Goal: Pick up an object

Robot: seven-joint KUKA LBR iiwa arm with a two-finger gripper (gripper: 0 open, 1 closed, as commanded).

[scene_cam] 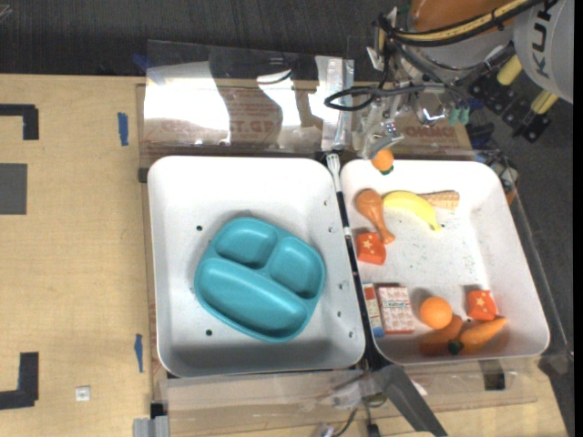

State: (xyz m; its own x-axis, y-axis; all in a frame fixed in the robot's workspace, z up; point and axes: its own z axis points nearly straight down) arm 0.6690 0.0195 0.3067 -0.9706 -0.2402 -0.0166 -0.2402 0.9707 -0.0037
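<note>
My gripper [383, 153] hangs over the back rim of the right bin [519, 262], under the orange wrist band. A small orange fruit with a green top [383, 161] sits between its fingertips, lifted clear of the bin floor. Below it in the right bin lie a brown drumstick [372, 209], a yellow banana [410, 208] and a tan wafer [442, 197]. A small red carton [370, 248] lies by the divider. Along the front are a white and red box [393, 308], an orange [435, 312], a red block [480, 303] and a carrot [478, 333].
The left bin [173, 198] holds a teal divided plate [261, 276]. Clear plastic sheeting [246, 107] lies behind both bins. Cables and the arm's body [455, 25] crowd the upper right. Wooden bench surface [64, 244] stretches to the left.
</note>
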